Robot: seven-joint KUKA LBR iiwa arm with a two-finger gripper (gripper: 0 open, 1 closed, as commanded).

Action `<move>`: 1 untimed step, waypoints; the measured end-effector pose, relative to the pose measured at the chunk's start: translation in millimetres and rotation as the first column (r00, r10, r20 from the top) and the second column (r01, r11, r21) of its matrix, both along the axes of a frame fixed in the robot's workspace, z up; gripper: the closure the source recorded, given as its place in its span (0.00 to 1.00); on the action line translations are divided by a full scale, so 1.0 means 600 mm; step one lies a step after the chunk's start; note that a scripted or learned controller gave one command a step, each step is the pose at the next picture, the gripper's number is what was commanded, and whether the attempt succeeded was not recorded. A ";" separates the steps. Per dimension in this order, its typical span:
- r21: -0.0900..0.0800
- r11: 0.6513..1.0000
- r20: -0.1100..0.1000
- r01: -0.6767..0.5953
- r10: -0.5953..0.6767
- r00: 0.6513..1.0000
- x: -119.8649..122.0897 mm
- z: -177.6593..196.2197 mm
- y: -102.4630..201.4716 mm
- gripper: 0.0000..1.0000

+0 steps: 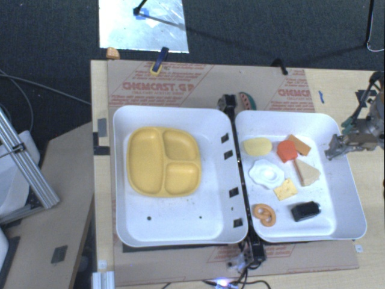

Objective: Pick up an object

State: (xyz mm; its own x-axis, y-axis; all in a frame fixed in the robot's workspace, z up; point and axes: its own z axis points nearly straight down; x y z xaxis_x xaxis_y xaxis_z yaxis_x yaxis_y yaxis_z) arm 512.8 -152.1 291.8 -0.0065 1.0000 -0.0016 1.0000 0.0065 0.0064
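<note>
The right bin [343,179] holds several small toy foods: a pale yellow oval [257,147], a red-orange block [287,151] with an orange piece [301,144] beside it, a fried egg [266,174], a tan cheese wedge [308,174], a yellow holed cheese slice [286,189], a pretzel [264,214] and a black block [305,211]. My gripper [337,148] reaches in from the right edge and hangs over the bin's right rim, to the right of the orange piece. Nothing shows between its fingers.
The left bin [126,221] holds a yellow divided plate [163,161]. Both bins rest on a cardboard sheet [198,83]. A silvery square [143,15] lies on the dark floor behind. An aluminium frame [24,161] stands at the left.
</note>
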 end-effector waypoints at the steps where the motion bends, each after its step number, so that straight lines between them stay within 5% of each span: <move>1: 0.005 1.000 -0.010 -0.006 0.006 1.000 0.046 -0.128 0.148 1.00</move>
